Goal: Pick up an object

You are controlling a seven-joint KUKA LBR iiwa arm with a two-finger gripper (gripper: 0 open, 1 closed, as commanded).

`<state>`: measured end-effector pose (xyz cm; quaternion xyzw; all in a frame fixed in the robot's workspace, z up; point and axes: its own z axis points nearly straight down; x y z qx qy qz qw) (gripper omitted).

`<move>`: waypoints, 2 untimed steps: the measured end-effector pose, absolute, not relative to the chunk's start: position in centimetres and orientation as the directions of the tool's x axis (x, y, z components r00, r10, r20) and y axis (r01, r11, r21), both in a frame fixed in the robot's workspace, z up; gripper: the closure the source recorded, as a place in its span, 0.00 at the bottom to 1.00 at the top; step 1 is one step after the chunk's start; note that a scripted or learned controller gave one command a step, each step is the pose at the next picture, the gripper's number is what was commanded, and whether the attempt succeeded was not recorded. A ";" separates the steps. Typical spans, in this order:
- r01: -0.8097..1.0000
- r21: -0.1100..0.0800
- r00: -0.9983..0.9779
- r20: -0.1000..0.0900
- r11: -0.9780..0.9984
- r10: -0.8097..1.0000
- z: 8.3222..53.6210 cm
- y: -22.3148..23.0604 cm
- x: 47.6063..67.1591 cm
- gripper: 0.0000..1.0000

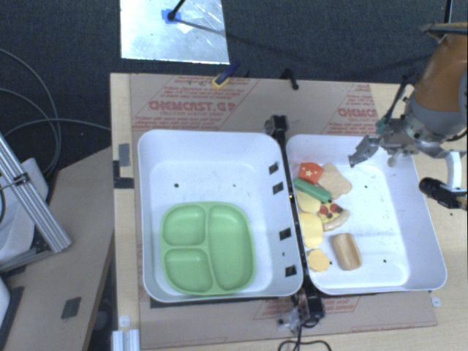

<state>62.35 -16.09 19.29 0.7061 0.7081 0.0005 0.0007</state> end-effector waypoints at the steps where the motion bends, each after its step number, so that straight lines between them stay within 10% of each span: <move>1: 1.000 -0.007 -0.007 0.004 0.007 1.000 11.3 -11.3 59.5 0.00; 2: 1.000 0.014 -0.003 -0.005 0.003 1.000 8.9 -9.4 58.4 0.00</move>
